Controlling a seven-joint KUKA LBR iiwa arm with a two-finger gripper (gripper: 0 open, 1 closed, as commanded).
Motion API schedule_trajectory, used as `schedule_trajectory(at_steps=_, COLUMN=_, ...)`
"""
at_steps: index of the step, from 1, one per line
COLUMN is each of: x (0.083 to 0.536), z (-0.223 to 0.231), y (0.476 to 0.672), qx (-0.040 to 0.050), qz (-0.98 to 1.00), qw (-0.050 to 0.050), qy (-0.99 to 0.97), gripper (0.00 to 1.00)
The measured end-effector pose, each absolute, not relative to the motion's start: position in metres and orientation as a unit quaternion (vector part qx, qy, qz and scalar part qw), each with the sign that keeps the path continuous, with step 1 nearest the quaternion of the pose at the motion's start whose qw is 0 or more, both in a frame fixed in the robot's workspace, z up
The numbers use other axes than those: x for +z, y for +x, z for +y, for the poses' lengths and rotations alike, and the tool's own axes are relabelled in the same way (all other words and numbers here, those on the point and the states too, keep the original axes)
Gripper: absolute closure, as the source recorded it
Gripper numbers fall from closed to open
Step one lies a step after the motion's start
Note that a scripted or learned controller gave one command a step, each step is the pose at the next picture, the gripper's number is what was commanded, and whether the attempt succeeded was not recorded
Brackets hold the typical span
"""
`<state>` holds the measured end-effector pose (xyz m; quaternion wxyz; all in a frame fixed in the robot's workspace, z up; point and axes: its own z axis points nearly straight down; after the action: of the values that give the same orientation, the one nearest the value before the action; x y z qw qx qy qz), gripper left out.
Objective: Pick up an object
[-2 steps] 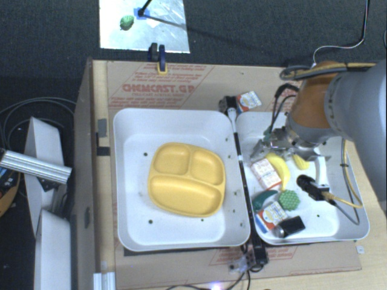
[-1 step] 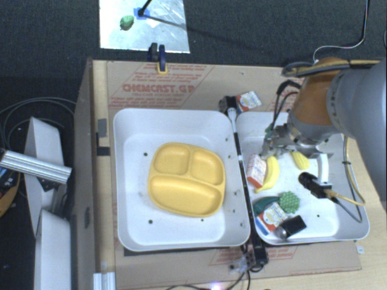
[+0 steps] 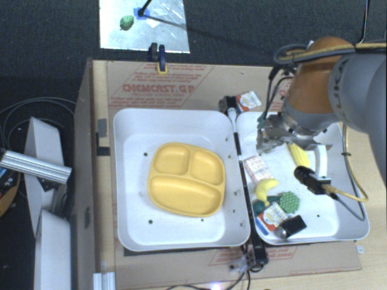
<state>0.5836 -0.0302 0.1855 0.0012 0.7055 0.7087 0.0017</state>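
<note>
My gripper (image 3: 264, 142) hangs over the back left part of the right bin (image 3: 347, 222), pointing down, with the grey arm and its orange band above it to the right. Just below it lies a small white and pink packet (image 3: 257, 169). A yellow corn-like piece (image 3: 299, 154) lies close to its right. Nearer the front are a yellow toy (image 3: 266, 190), a green knobbly object (image 3: 289, 201), a red, white and blue packet (image 3: 271, 216) and a black block (image 3: 294, 225). Nothing is seen held.
The left bin (image 3: 130, 162) holds a yellow divided plate (image 3: 186, 179). A small carton (image 3: 248, 101) sits at the right bin's back rim. The divider between the bins (image 3: 240, 162) runs just left of the gripper. Cardboard surrounds both bins.
</note>
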Motion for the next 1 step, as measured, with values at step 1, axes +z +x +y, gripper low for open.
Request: schedule_trajectory(at_steps=1, x=0.1847, z=-0.0309, y=0.583, qx=0.0009, qz=0.708, qw=0.001, qy=0.706, gripper=0.0)
